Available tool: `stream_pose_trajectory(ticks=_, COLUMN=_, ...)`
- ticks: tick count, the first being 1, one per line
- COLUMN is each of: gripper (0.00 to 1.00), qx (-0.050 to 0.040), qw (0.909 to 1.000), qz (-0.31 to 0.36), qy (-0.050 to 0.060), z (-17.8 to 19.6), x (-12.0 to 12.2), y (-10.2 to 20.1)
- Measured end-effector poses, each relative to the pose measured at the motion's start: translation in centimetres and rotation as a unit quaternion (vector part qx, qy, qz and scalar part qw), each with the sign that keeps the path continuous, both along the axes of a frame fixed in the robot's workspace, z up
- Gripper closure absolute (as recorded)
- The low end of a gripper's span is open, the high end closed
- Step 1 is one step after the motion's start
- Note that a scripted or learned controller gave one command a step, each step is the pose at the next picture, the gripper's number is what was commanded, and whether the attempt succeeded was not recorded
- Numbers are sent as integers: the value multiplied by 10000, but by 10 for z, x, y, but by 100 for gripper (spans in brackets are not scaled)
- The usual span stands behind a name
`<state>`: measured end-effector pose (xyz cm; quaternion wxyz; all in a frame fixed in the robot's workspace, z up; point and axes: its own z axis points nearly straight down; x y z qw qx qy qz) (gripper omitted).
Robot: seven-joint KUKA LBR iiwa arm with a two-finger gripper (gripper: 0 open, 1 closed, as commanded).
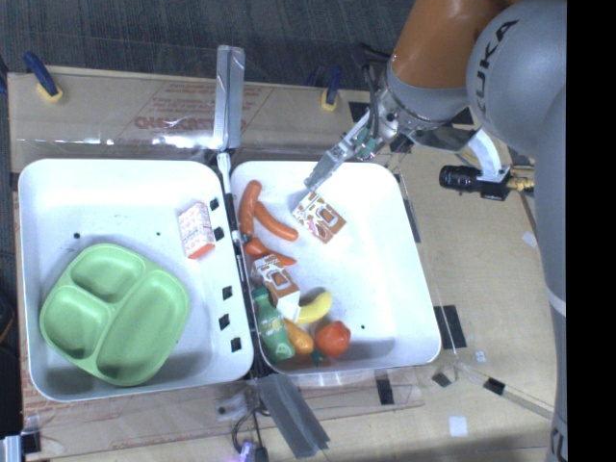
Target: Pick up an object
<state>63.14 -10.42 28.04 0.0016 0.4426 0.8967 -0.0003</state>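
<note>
The gripper [314, 185] reaches down into the right bin [409, 258] from the upper right, its slim fingers drawn close together at the tip; whether they pinch anything cannot be told from this slanted view. Directly under and just below the tip lies a small brown-and-white carton [320, 217], tilted, on the bin floor; the fingertips appear to meet its upper corner, but the carton does not show between them.

Just left of the carton two sausages [262, 214] lie near the bin's left wall, one upright along it, the other slanting. Below them are a second small carton [277, 279], a banana [315, 307], a green bottle [270, 328], a carrot [298, 337] and a tomato [333, 339], crowded in the lower left corner of this bin.

The left bin [106, 181] holds a green divided plate [114, 314] at its lower left and a small red-and-white box [195, 230] near its right wall.

Above the gripper the arm's orange band [445, 27] and grey body rise to the upper right
</note>
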Motion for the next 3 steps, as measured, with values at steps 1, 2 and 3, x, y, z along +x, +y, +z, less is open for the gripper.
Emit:
stream_pose_trajectory(ticks=1, gripper=0, qx=6, qw=9986, qz=535, qy=14, z=-116, x=25, y=-17)
stream_pose_trajectory(ticks=2, gripper=0, qx=4, qw=9998, qz=207, qy=0, z=-78, x=17, y=45)
stream_pose_trajectory(ticks=3, gripper=0, qx=7, qw=9980, qz=626, qy=16, z=-88, x=15, y=46)
